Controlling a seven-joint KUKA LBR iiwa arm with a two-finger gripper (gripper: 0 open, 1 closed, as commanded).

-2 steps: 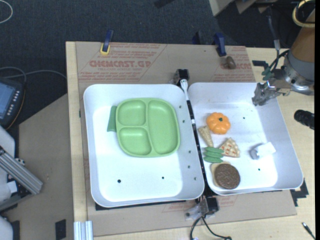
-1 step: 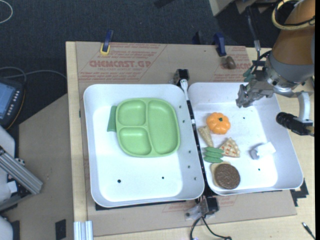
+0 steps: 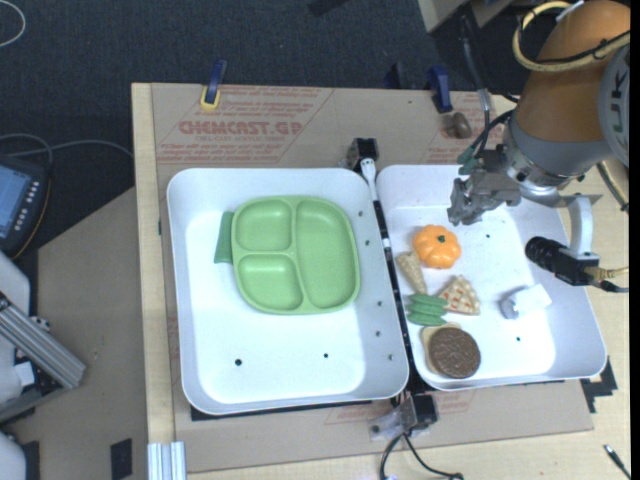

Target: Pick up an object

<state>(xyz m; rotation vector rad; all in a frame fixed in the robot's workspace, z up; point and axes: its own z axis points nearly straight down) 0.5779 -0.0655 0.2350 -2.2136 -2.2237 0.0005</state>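
In the right bin (image 3: 560,353) lie an orange toy pumpkin (image 3: 437,247), a tan cone-shaped piece (image 3: 411,270), a pizza slice (image 3: 461,296), a green pea pod (image 3: 427,310), a brown round cookie (image 3: 454,352) and a small grey-white piece (image 3: 524,300). My gripper (image 3: 463,211) hangs over the bin's back part, just above and right of the pumpkin. I see nothing between its fingers. A green divided plate (image 3: 294,253) rests in the left bin (image 3: 200,338).
The arm's orange band and grey wrist (image 3: 560,88) come in from the upper right. A black cylinder (image 3: 556,258) juts over the right bin's right side. Clamps (image 3: 211,86) hold the cardboard base at the back edge.
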